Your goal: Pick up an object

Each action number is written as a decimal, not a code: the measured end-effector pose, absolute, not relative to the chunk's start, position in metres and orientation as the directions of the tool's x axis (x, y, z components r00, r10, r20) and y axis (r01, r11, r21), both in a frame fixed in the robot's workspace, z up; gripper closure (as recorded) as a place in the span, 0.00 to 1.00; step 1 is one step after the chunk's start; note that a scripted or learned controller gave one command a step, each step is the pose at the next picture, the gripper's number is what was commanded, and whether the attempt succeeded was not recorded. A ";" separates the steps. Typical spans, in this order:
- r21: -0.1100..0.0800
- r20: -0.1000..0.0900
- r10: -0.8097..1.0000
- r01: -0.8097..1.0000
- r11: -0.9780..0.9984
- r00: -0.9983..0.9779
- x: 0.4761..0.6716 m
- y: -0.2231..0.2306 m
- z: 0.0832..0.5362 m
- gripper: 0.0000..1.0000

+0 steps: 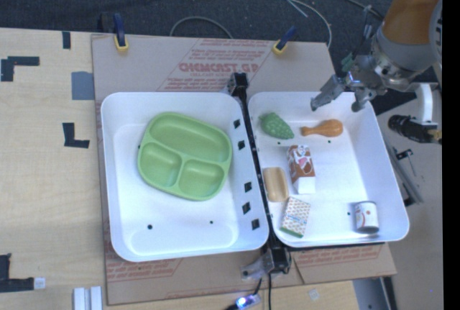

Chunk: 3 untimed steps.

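Since the spread, empty pincer point(338, 94) hangs at the upper right of the frame, the nearest candidate is the tan plastic drumstick point(323, 130) just below it in the right white bin point(384, 165). Judged light, rigid, slick: grasp across its thick end. Neighbours stand apart on the cardboard-covered counter point(208, 67).

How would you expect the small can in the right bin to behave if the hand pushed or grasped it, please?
The can lies on its side near the right bin's front corner, so a push would probably roll it. Its curved, shiny wall looks slippery. It seems rigid, likely light.
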State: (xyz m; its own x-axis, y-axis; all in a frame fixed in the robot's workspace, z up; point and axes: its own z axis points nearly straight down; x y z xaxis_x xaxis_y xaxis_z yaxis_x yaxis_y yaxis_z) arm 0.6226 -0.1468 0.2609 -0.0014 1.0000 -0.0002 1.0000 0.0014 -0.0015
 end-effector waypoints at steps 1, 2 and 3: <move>-0.006 -0.001 1.000 1.000 0.001 -0.001 0.614 -0.144 0.200 0.00; -0.006 -0.001 1.000 1.000 0.001 -0.001 0.618 -0.143 0.137 0.00; -0.001 -0.002 1.000 1.000 0.001 -0.001 0.617 -0.142 0.084 0.00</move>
